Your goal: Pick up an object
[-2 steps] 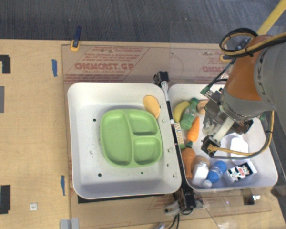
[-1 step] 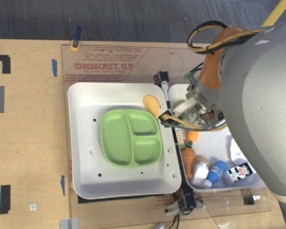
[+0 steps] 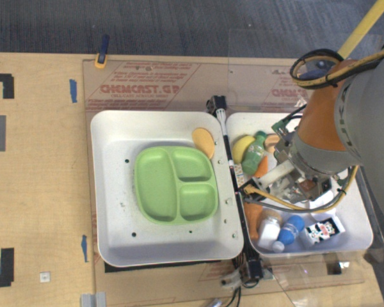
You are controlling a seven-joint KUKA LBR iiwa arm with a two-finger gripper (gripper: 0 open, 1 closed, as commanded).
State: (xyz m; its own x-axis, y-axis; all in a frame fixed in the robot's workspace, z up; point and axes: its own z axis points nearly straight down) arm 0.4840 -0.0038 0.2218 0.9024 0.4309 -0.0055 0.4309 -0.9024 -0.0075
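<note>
My gripper [image 3: 289, 185] is down inside the right bin [image 3: 361, 226], under the grey wrist and orange band, among a pile of objects. Around it lie a yellow round fruit [image 3: 242, 146], a green bottle [image 3: 256, 151], an orange piece [image 3: 263, 165], a small white bottle [image 3: 269, 230], a blue-and-white bottle [image 3: 290, 229] and a black-and-white patterned toy [image 3: 321, 230]. The arm's bulk hides the middle of this bin and whatever is right under the gripper.
The left bin [image 3: 109, 171] holds a green divided plate [image 3: 176, 184] and a yellow-orange oval object [image 3: 205, 141] near its top right corner. A black clamp bar [image 3: 227, 152] runs between the bins. Cables loop off the arm over the right bin.
</note>
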